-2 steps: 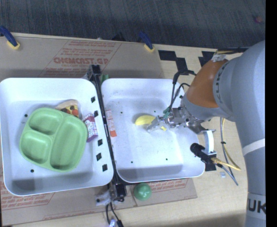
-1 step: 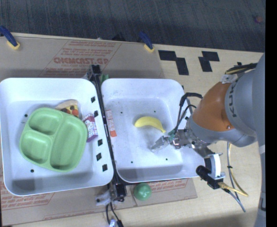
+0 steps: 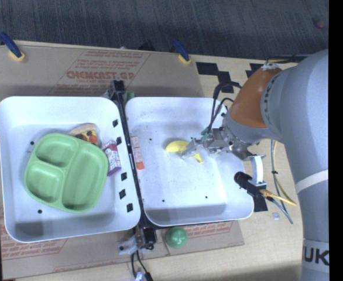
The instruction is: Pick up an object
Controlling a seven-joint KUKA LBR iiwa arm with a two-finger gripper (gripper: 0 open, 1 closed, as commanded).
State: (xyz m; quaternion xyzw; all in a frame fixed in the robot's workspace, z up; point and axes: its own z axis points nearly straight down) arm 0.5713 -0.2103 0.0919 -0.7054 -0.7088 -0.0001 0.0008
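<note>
A small yellow lemon-like object [image 3: 175, 147] lies near the middle of the right bin [image 3: 160, 204]. Just right of it sit one or two smaller yellow pieces [image 3: 197, 156]. My gripper [image 3: 196, 148] reaches in from the right and sits low in the bin, right beside the yellow pieces. The fingertips are small and dark against the clutter. In the left bin [image 3: 13, 215] a green divided plate [image 3: 65, 171] lies flat, with a purple packet [image 3: 112, 158] and a piece of pizza-like toy food [image 3: 88, 134] at its upper right.
A green ball [image 3: 175, 236] rests on the cardboard outside the right bin's front edge. Blue clamps [image 3: 11, 46] hold the cardboard's back corners. A divider strip [image 3: 126, 151] runs between the bins. The grey arm with its orange band [image 3: 252, 101] covers the right side.
</note>
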